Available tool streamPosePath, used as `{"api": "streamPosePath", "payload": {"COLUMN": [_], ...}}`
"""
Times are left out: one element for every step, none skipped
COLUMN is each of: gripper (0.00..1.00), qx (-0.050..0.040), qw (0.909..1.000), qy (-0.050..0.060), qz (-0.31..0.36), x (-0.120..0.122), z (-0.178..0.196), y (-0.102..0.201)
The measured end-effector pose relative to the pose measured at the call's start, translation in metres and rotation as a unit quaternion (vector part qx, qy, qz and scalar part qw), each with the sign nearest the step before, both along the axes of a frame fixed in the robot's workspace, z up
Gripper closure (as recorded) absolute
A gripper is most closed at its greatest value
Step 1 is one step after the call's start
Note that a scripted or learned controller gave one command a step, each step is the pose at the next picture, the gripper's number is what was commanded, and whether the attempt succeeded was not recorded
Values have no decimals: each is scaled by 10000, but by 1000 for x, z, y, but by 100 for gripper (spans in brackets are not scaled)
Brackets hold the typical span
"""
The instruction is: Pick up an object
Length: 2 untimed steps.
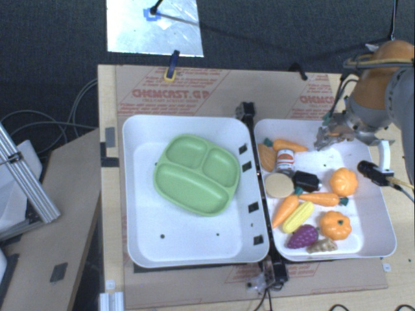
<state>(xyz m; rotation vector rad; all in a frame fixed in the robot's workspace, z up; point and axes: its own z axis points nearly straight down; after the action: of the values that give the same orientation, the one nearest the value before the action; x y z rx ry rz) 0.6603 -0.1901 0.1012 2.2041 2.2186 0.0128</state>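
Gripper [326,137], its spread impossible to tell, hangs at upper right over the right shallow white bin [382,229], above crowded plastic toy food, presumably choosing something to grasp.

Both bins white: left bin [139,238] w/ a light green divided plate [196,173]; right bin [379,222] has 2 orange pumpkins [343,181] [334,225], orange carrots [319,199], yellow corn [297,216], purple grapes [303,236], a tan disc [279,186], a black block [306,179] and a can [284,160] w/ red-and-white label, prob. Bench board [194,96] is tan cardboard w/ red print, dark carpet around it, silver sheet [154,18] w/ a blue patch at top. Arm [379,89] grey w/ orange band.
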Motion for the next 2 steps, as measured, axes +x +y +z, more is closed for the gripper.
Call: {"api": "streamPosePath", "payload": {"gripper": [100, 100], "qx": [8, 12], "qw": [10000, 10000], "qy": [36, 37], "qz": [-21, -3], "x": [4, 11], "z": [58, 111], "y": [-10, -1]}}
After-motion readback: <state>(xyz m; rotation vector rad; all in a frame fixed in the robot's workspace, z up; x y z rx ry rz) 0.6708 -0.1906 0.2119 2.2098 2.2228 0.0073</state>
